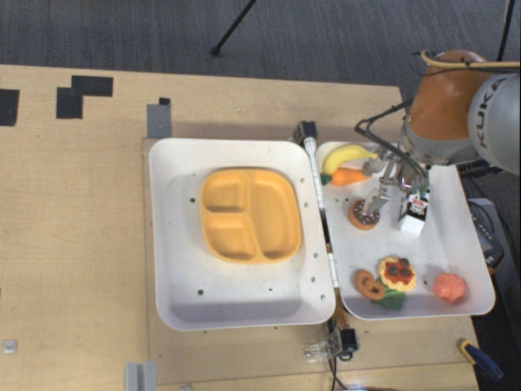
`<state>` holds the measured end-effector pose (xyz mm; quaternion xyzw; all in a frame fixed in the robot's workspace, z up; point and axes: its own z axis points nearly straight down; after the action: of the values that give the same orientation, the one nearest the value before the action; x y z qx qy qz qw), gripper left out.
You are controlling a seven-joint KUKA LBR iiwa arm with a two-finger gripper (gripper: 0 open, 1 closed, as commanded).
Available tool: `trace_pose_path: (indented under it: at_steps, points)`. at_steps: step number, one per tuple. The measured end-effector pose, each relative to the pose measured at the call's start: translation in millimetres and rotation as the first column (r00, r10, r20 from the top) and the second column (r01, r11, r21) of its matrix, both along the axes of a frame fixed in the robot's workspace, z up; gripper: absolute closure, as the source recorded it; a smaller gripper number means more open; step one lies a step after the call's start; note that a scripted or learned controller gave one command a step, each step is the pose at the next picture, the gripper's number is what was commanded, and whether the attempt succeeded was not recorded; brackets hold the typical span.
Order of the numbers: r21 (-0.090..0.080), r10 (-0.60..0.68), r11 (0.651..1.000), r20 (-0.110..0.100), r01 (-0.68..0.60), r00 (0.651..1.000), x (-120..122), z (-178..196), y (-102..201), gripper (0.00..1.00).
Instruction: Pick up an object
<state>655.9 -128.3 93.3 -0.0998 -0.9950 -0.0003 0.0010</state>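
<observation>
Arm (456, 96) hides right bin's (476, 300) top; hand (373, 210) tips unclear.

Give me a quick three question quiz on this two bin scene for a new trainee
1. True or false: the yellow divided plate lies in the left bin.
2. Which toy is the claw directly over? A) banana B) brown round toy C) pink ball
3. Fill in: the carrot lies right beside the ____.

Key: 1 true; 2 B; 3 banana.
</observation>
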Motion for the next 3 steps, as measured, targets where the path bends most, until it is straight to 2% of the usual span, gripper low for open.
trace_pose_path:
  at_steps: [1, 2, 3]
  points:
    - [-0.007, 0.246, 0.969, 0.022, -0.246, 0.969, -13.6, 1.2, -37.0, 0.0]
    - [-0.005, 0.244, 0.97, 0.019, -0.244, 0.969, -12.6, 14.2, -36.5, 1.0]
    - [-0.006, 0.754, 0.656, 0.008, -0.754, 0.656, -43.1, 101.0, 10.6, 1.0]
